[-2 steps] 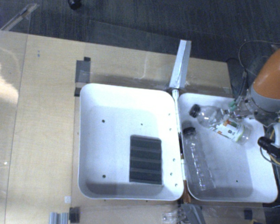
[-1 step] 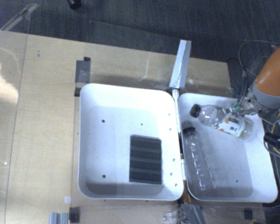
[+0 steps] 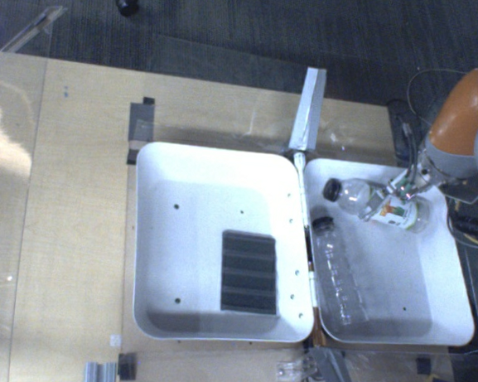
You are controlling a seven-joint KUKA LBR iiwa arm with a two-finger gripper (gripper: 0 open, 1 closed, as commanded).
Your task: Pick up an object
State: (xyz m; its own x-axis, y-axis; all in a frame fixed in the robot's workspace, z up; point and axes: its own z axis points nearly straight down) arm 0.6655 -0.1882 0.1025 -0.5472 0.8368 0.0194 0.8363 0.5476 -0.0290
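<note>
Two clear plastic bottles lie in the right bin (image 3: pixel 452 325), and from where I stand they look like the only pickable things on that side. The smaller bottle (image 3: pixel 371 202), black-capped with a green and white label, rests on its side along the far wall, cap pointing toward the divider. The larger bottle (image 3: pixel 336 273) lies lengthwise near the bin's left wall, its cap at the far end. In the left bin (image 3: pixel 157 220) sits a dark ribbed tray (image 3: pixel 248 272), flat on the floor toward the near side.

The arm (image 3: pixel 469 123) comes in from the right, and its gripper (image 3: pixel 406 186) is down at the labelled end of the smaller bottle. Whether it is spread or closed on anything, I cannot tell; the tip is too small and tangled with the label.

My read is that this is the reaching or grasping step on the small bottle, not a lift: the bottle looks to be resting on the bin floor. The next move would call for a firm close across the round body, which may roll or slip, then a straight raise.
</note>
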